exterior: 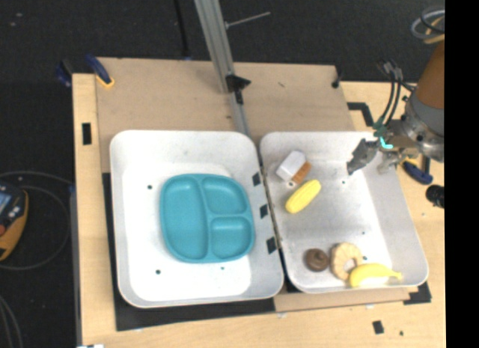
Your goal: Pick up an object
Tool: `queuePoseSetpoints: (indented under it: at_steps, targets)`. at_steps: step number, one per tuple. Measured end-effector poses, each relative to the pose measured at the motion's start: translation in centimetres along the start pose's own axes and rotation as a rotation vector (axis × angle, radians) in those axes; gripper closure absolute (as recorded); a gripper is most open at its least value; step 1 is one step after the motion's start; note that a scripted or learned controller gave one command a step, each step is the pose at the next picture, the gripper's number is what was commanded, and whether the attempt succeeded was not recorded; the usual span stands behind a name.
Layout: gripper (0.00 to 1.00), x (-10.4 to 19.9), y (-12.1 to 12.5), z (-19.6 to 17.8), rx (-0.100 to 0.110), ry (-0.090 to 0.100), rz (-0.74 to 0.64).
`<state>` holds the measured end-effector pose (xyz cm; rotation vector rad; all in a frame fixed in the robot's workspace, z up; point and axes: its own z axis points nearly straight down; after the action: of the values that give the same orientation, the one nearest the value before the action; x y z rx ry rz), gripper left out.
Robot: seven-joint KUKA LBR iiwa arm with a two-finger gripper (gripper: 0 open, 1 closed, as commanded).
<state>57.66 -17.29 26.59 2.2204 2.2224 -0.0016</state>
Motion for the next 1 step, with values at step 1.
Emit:
queuePoseSetpoints:
  at_steps: [1]
  targets:
    - [0.0,0.0,0.05,-0.08,-0.002,0.0,0.0]
